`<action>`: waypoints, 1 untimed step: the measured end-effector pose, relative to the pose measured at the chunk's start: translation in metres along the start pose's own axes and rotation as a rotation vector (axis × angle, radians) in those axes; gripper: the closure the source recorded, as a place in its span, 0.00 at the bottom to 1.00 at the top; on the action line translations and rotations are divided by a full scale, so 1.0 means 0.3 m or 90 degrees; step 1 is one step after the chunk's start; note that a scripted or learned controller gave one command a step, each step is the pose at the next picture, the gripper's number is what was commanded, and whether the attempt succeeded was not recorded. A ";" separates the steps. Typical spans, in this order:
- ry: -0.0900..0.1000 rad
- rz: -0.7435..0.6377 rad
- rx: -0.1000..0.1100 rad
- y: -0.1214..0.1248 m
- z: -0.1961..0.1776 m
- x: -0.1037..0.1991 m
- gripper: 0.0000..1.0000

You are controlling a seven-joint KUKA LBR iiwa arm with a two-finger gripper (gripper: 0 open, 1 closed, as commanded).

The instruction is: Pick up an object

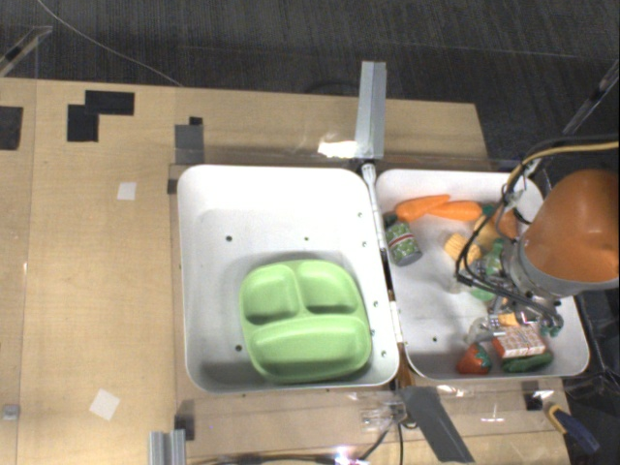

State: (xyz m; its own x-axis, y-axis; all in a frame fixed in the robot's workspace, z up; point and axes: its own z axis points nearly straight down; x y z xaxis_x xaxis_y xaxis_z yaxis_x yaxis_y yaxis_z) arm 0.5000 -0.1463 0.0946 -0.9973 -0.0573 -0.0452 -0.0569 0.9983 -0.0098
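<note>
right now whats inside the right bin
The right bin holds an orange carrot, a small green can, a yellow piece, a boxed item and a red piece. The arm covers the bin's right part, so anything under it is hidden.

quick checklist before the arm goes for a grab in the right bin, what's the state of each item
1. Arm over the right bin, where the objects lie: ok.
2. Gripper low above the small box near the front wall: ok.
3. Jaws open or shut: cannot tell, wrist and cables hide them.
4. Box free of neighbours: not ok, red toy sits right beside it.
5. Carrot and green can away from the gripper: ok.
6. Left bin holds the green tray: ok.
</note>
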 end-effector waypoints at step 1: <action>0.017 -0.082 -0.007 0.122 0.027 -0.304 0.00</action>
State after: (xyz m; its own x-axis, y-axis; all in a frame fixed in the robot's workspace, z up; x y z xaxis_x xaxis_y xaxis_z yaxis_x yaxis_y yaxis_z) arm 0.5893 -0.1045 0.0902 -0.9827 -0.1845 -0.0183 -0.1845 0.9828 -0.0031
